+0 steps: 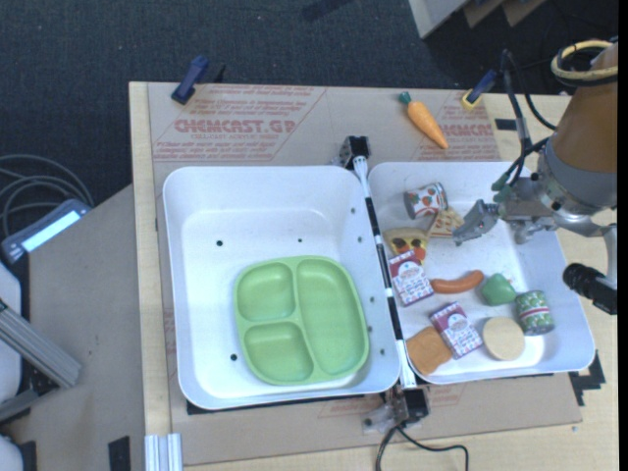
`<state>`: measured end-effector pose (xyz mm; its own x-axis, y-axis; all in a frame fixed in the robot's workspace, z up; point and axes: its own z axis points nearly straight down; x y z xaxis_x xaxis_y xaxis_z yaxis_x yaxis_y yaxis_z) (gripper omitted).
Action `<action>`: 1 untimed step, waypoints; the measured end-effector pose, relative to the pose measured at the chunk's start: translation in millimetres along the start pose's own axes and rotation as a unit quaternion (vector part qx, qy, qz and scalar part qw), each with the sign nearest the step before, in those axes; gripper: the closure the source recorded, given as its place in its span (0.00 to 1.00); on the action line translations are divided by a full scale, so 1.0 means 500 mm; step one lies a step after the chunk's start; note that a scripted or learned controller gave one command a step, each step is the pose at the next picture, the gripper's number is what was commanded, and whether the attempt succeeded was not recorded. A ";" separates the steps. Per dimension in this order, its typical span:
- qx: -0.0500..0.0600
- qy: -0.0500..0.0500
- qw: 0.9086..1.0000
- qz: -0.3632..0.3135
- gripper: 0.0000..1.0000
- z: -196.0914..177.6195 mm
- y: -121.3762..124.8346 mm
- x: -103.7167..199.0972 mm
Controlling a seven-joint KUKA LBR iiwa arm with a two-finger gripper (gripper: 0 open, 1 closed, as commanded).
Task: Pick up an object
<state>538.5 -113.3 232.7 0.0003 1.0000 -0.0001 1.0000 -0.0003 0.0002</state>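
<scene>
The right bin point(579, 346) sits at the right centre of the frame and holds all the loose objects. At its upper left lies a small red-and-white can point(425, 201) on its side. Just below it are a pizza-slice toy point(405, 239) and a waffle-patterned piece point(446, 223). A red carton point(409, 276) lies against the bin's left wall, with a sausage point(457, 284) to its right and a green pepper-like toy point(497, 288) touching the sausage's right end. Along the lower edge lie an orange slice-shaped piece point(426, 349), a second red carton point(456, 328) overlapping it, a round tan cookie point(504, 340), and a green can point(534, 311) at the right.

The left bin point(196, 224) fills the centre-left of the frame and contains one green three-compartment tray point(300, 319), set toward the lower right of that bin.

The hand point(479, 222) hangs over the upper middle of the right bin, near the waffle-patterned piece, its dark fingers angled toward the lower left. Whether the hand is released or clenched cannot be told; no object is seen between the fingers. The arm point(589, 135) enters from the right edge.

On the worktop point(245, 126), beyond the bins at upper right, lies a toy carrot point(426, 120).
</scene>
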 end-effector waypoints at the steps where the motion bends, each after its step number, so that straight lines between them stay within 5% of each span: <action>1: 0.001 0.000 1.000 0.000 0.00 0.161 0.051 0.019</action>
<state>563.8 -103.9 152.2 0.0002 1.0000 0.0008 1.0000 -0.0002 -0.0022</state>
